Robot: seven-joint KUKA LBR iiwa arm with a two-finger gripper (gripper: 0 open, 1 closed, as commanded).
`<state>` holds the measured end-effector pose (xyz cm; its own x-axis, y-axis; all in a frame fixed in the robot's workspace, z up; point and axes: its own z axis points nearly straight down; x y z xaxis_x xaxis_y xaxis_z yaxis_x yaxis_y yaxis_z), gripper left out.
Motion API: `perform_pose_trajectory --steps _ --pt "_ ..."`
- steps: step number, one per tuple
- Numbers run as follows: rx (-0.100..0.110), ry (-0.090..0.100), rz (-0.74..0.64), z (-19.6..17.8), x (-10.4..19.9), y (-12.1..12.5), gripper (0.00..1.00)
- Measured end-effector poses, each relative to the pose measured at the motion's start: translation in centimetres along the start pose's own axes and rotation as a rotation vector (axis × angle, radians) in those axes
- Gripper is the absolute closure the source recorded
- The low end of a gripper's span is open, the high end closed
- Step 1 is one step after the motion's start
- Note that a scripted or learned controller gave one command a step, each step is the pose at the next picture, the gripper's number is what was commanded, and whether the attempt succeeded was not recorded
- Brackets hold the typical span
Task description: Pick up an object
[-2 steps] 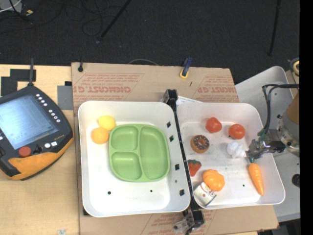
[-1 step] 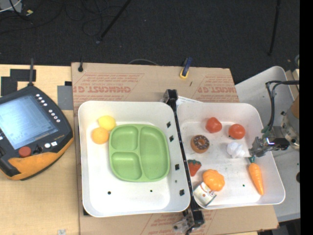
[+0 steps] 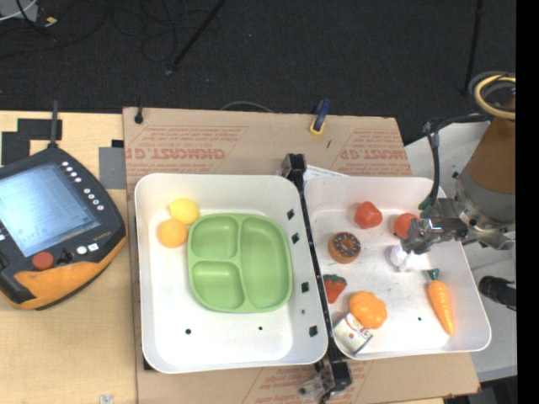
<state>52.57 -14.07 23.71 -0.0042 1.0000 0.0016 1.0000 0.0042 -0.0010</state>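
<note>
The gripper (image 3: 410, 244) hangs near the right bin's (image 3: 472, 339) far right wall, beside a small red tomato (image 3: 404, 223); I cannot tell the jaws' state.

The floor (image 3: 253, 32) fills the upper part of the frame; it is dark, like a carpet, and thin cables (image 3: 152, 23) lie across it in the upper left. Below it is the light wooden surface (image 3: 76, 343), with a sheet of brown cardboard (image 3: 219, 146) that has red print. At the left edge rests a control pendant (image 3: 50, 225) with a grey screen and an orange grip. The light is even.
</note>
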Motion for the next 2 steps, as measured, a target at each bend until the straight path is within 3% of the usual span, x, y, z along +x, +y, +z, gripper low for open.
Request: perform_pose_trajectory --steps 2 --pt "0.001 -0.001 0.001 -0.1 9.0 4.9 1.0"
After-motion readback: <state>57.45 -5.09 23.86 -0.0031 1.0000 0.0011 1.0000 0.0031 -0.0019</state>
